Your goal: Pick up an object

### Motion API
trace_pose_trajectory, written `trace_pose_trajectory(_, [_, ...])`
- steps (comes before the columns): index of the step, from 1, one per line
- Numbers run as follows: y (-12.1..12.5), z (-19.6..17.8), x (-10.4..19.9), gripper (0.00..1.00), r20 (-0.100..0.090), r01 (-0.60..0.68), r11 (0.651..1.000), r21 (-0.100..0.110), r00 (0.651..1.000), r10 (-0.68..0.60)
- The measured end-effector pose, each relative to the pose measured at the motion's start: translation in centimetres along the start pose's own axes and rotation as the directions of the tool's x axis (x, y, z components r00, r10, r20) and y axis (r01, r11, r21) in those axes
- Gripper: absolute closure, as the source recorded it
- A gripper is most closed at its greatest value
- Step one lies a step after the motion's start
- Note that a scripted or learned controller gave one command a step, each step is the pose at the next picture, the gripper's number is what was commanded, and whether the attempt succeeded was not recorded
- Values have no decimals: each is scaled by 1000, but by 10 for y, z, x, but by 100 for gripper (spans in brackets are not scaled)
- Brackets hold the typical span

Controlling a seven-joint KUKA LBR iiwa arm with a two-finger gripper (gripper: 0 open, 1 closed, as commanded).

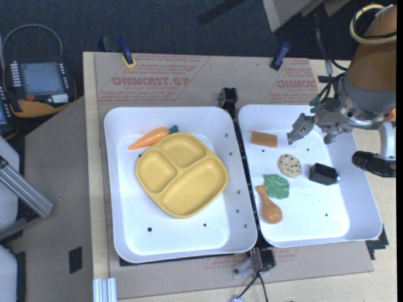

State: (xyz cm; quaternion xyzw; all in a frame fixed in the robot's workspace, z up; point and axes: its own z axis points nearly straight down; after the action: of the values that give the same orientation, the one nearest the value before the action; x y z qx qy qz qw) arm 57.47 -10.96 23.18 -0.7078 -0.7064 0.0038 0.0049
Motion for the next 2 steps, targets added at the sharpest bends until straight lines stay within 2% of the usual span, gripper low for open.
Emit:
trace_pose_trajectory(1, [2, -5, 0, 0, 1, 2, 1000, -11, 1000, -2])
trace_pose_trajectory(2, [7, 38, 3, 0, 1, 2, 1000, -6, 1000, -2])
